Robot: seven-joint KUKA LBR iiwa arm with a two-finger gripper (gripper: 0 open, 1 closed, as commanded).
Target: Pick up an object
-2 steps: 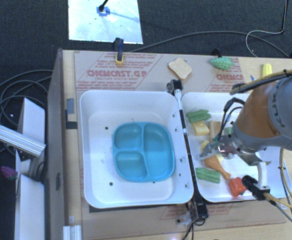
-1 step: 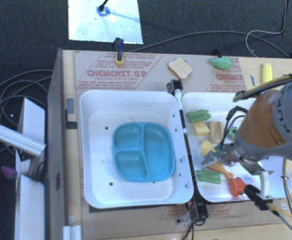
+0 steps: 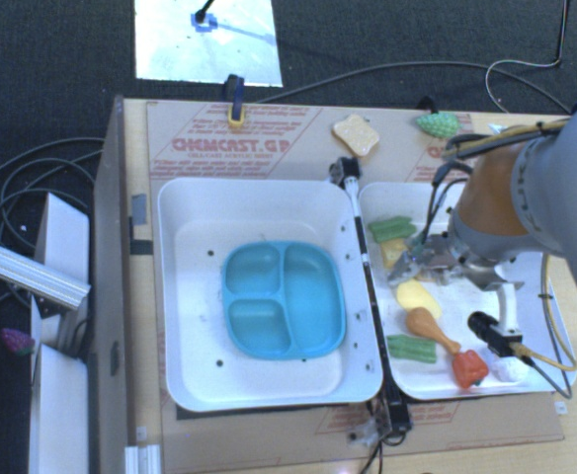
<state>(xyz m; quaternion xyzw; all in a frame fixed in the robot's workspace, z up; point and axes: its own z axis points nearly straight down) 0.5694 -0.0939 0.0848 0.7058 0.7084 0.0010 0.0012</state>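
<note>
The right bin [image 3: 535, 383] holds several toy foods: a green piece [image 3: 392, 228], a pale yellow piece [image 3: 395, 253], a yellow lemon-like piece [image 3: 417, 294], a brown drumstick [image 3: 432, 326], a green bean-like piece [image 3: 410, 349], a red piece [image 3: 469, 367] and a small white piece [image 3: 512, 370]. My gripper [image 3: 425, 263] is low in this bin, just right of the pale yellow piece and above the lemon-like one. The wrist hides what lies under it. I see nothing clearly held.
The left bin [image 3: 195, 265] carries a blue divided plate [image 3: 284, 299]. On the cardboard behind the bins lie a toast piece [image 3: 356, 134], a green toy [image 3: 439, 123] and a yellow-blue clamp [image 3: 234, 102]. Cables trail over the right bin's edge [image 3: 550, 349].
</note>
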